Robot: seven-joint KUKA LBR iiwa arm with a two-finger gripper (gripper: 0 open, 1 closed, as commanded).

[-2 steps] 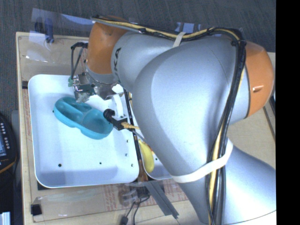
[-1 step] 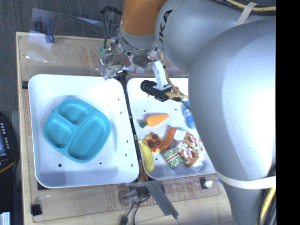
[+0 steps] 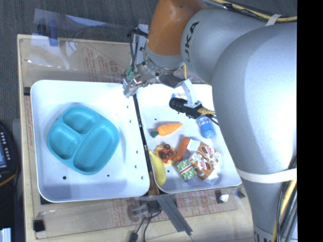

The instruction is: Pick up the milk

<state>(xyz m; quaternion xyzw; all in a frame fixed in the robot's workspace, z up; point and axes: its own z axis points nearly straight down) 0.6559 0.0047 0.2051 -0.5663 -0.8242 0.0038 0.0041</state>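
A small blue and white bottle-like container [image 3: 206, 127], which I take for the milk, lies in the right bin [image 3: 151, 97] near its right side. My gripper [image 3: 130, 86] hangs over the far end of the divider between the two bins. It is well to the left of the milk and further back, and nothing shows in its grasp. The grey arm covers the right bin's far right corner.
In the right bin lie a carrot [image 3: 169, 129], a pizza slice [image 3: 164, 152], a sausage [image 3: 182, 146], a banana [image 3: 158, 168] and patterned cartons [image 3: 200, 164]. A teal divided plate [image 3: 83, 138] sits in the left bin [image 3: 40, 100].
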